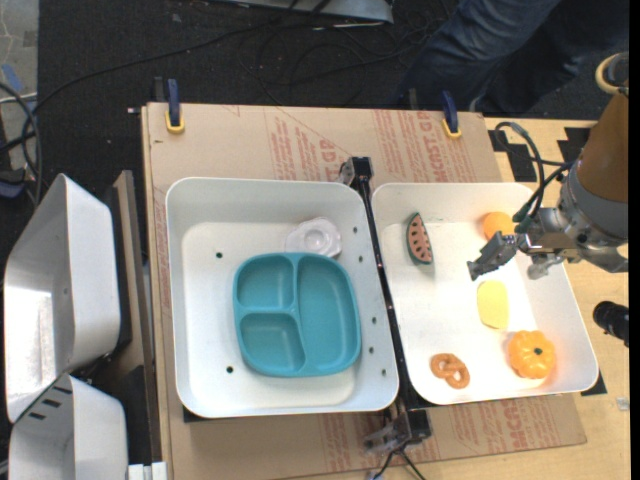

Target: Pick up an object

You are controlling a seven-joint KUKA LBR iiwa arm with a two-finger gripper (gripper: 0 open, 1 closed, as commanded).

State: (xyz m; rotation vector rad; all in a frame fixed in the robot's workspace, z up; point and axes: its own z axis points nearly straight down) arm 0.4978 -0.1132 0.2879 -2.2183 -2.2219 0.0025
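Down front at six o'clock in the right bin [575,313], pretzel [450,370] and orange pumpkin [530,354] sit untouched. Next up, the yellow piece [492,304], then the tool [497,256] hovering just above it, fingers parted, nothing between them. Farther back, at twelve o'clock, watermelon slice [419,238] and orange ball [496,224] wait. My read: no pick yet, descent and grasp remain.

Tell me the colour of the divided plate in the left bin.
Teal-blue; the divided plate shows plainly in the camera view.
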